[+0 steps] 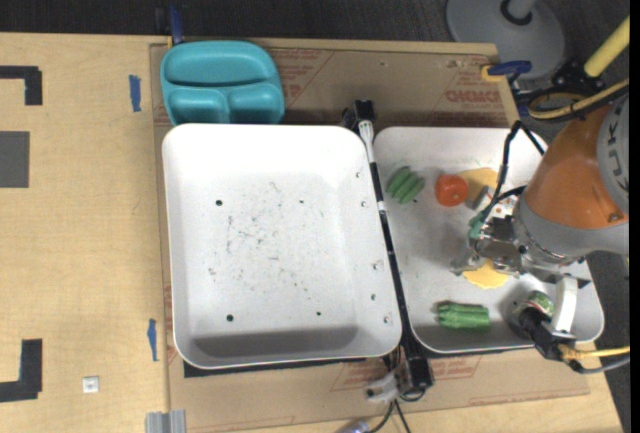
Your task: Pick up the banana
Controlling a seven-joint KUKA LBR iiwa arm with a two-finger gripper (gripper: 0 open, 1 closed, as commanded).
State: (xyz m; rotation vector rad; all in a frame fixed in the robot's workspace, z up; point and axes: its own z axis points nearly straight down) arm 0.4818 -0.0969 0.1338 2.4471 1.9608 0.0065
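Faint red print on the cardboard (470,86) (upside down), too blurred to read

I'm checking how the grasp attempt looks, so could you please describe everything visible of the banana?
The banana shows as two yellow patches in the right bin, most of it hidden under the arm's wrist. One patch, rounded and pale yellow, peeks out on the bin floor just below the gripper; another shows near the tomato. It looks smooth, like a plastic toy. Whether the gripper touches it cannot be told.
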